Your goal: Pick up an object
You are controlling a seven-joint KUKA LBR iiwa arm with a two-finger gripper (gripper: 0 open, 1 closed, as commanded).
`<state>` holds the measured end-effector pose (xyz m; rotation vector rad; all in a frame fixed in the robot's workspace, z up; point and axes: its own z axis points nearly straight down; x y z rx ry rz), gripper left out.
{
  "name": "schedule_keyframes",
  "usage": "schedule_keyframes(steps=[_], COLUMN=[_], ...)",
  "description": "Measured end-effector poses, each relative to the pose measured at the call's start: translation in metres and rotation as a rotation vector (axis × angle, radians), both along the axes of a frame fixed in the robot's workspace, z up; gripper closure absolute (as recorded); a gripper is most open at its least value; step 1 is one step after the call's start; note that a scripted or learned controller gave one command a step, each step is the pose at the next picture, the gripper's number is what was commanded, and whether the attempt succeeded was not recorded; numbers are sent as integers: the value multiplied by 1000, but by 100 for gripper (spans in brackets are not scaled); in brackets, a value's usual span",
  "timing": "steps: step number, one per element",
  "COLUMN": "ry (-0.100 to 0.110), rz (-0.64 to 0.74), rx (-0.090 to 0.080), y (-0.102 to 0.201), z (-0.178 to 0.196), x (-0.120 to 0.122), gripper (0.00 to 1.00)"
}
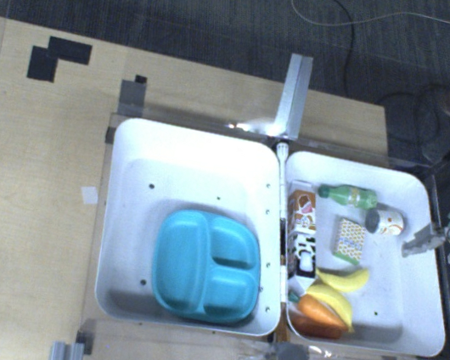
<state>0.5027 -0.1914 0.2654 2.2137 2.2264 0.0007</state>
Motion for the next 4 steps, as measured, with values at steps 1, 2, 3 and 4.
schedule_keyframes(steps=[1, 2, 3, 4], ry=[2, -2, 1, -10], rz=[-328, -172, -143, -183], rx=[1, 1, 1, 1], y=[22, 115, 79, 80], z=[-117, -81, -113, -176], x=[-15, -3, -15, -12], gripper=[0, 0, 0, 0])
